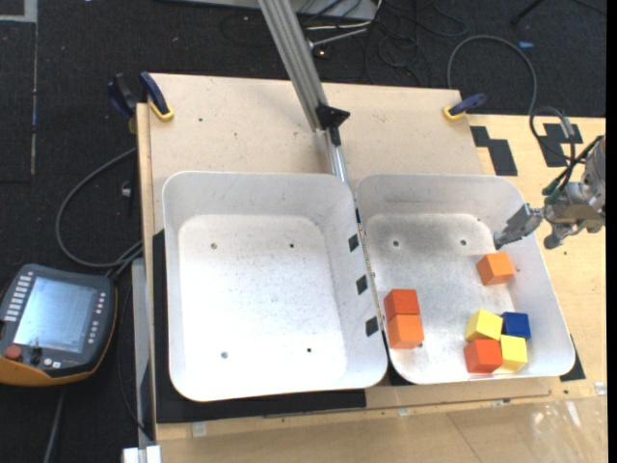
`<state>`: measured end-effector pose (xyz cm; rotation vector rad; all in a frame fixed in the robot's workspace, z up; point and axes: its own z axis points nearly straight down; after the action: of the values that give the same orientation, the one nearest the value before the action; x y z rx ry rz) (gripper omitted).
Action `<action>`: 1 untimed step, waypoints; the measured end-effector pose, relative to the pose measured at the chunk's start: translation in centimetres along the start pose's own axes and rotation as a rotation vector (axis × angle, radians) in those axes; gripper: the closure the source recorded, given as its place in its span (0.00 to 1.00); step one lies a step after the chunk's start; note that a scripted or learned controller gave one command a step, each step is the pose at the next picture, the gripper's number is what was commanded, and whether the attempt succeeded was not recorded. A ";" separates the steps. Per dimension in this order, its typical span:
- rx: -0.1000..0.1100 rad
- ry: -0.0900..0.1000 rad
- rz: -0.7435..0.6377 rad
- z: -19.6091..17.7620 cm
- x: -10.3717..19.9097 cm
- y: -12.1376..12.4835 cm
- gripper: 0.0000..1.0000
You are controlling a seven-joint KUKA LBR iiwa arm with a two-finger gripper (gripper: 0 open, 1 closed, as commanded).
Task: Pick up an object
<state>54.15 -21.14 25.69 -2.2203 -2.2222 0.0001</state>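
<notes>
White bins, claw at the right rim

Your counter (241,123) carries two white bins. The left bin (255,278) fills mid-frame. The right bin (434,210) holds blocks: an orange pair (403,317) at centre-bottom, a red-yellow-blue cluster (497,340) lower right, one orange cube (496,268) just below your claw (521,226). Whether its fingers are apart, you cannot tell.

We see two smooth white plastic-looking bins (260,201), speckled with dark flecks, on a pale matt wooden bench (241,123), while the coloured blocks (497,340) look matt and the slanted pole (289,41) has a dull metal sheen.
</notes>
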 end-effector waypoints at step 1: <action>-0.021 -0.008 0.000 13.3 -0.7 4.0 0.00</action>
<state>58.12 -21.88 12.40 -2.2352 -2.2363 -0.0137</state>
